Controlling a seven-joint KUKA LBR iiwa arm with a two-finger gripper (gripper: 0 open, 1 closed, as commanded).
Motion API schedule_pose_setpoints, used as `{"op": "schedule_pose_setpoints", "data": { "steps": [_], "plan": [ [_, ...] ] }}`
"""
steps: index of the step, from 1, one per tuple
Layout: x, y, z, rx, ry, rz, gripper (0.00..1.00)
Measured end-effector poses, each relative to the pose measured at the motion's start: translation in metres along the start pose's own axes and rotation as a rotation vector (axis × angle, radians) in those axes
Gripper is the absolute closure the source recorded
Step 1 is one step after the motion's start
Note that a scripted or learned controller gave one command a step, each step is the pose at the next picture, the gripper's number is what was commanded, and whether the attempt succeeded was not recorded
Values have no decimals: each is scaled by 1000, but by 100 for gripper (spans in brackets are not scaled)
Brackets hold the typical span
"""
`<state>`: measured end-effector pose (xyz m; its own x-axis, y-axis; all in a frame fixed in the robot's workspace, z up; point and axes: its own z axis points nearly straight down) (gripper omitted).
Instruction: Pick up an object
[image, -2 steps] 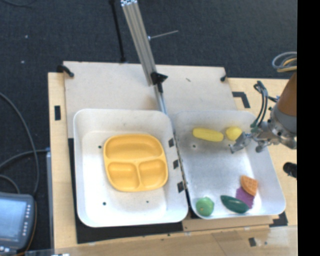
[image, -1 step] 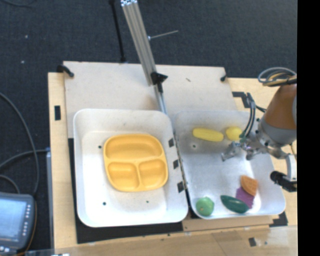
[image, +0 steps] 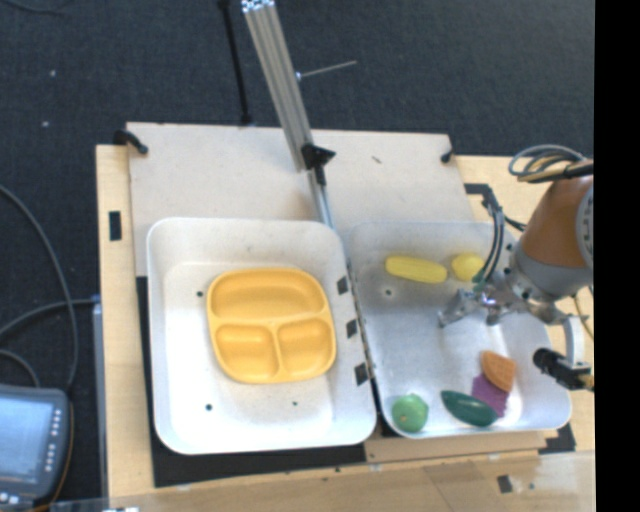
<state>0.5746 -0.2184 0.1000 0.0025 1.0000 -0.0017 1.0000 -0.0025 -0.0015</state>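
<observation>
1. Nearest the lens, a green ball (image: 409, 411), dark green piece (image: 467, 407), purple piece (image: 491, 392) and orange piece (image: 499, 369) cluster in the right bin (image: 400, 300).
2. Gripper (image: 468, 307) hovers mid-bin; jaws appear parted, holding nothing.
3. Yellow banana (image: 416, 269) lies near the far wall: judged light, smooth; grasp across its middle.

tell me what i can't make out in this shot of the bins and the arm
- Gripper, camera view: small and blurred over the right bin; finger state unreadable.
- Purple object: partly covered by the orange piece and the dark green object; shape unclear.
- Small yellow object: a cable crosses its right side.
- Arm: cut off by the right edge.
</observation>
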Motion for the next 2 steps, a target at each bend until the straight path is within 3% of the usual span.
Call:
{"op": "schedule_pose_setpoints", "data": {
  "steps": [1, 2],
  "plan": [
    [-1, 1, -13, -6, -2, 3, 100],
    [-3, 10, -75, -10, -2, -5, 100]
  ]
}}
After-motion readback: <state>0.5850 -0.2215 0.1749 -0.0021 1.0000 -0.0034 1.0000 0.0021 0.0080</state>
